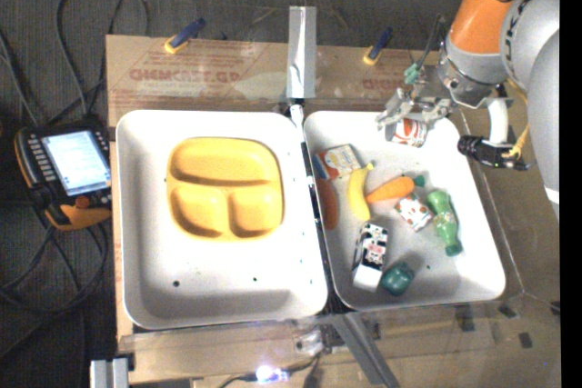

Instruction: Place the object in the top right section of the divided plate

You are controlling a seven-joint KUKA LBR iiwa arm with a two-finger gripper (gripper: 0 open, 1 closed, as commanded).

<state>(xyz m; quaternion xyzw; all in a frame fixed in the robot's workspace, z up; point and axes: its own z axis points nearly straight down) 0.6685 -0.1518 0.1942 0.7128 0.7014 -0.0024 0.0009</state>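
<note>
The yellow divided plate (225, 186) lies in the left white bin (145, 286). It has one wide section at the back and two smaller ones at the front. My gripper (411, 112) hangs over the back corner of the right bin (482, 277), far to the right of the plate. A small red and white can (408, 133) sits between its grey fingers (391, 114), just below the wrist, and the fingers look shut on it.
The right bin holds a banana (357, 194), a carrot (391, 188), a green bottle (443, 218), a cow-patterned carton (370, 254), a small box (341, 161) and several other items. A tablet (68, 161) lies left of the bench.
</note>
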